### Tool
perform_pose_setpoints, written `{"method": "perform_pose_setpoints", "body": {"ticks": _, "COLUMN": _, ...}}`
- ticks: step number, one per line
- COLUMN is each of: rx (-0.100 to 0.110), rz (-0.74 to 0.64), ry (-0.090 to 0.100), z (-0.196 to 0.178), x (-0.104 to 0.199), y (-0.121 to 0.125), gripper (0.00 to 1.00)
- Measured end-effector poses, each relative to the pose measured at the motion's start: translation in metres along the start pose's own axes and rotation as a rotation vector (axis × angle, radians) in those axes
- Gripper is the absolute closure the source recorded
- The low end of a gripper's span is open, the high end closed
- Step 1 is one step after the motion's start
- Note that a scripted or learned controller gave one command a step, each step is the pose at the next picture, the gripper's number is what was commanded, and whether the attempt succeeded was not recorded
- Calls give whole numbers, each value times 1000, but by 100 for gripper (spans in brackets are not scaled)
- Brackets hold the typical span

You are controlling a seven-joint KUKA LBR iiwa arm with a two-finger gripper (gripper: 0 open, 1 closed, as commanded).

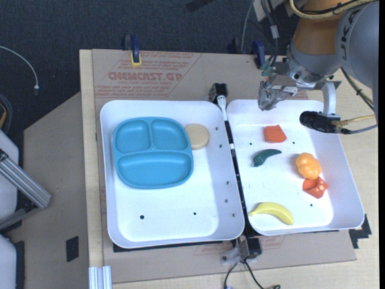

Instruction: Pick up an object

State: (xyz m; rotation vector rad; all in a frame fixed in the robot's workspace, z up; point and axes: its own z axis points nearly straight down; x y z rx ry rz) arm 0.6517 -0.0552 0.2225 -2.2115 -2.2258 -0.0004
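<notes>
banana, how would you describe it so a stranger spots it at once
Look at the right-hand white bin, the one with the small toys. The banana lies near its front edge, closest to the camera. It is the only yellow, curved piece, apart from the orange fruit and red pieces.

I see my gripper (269,103) hanging over the back edge of the right-hand shallow white bin (343,212), near its far-left corner. Open floor lies below it, then the orange-red block (275,133) and the dark green curved pepper-shaped piece (265,156). The round orange fruit (308,165) touches the red chunk (316,187), leaving no gap. In the left-hand white bin (123,233), the blue three-compartment plastic plate (153,152) and beige round disc (197,136) crowd the back; the front is open.
</notes>
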Motion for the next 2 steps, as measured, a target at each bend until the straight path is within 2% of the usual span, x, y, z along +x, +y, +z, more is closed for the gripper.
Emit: {"method": "perform_pose_setpoints", "body": {"ticks": 2, "rx": -5, "rz": 0, "ry": 0, "z": -16, "x": 116, "y": -7, "gripper": 100}}
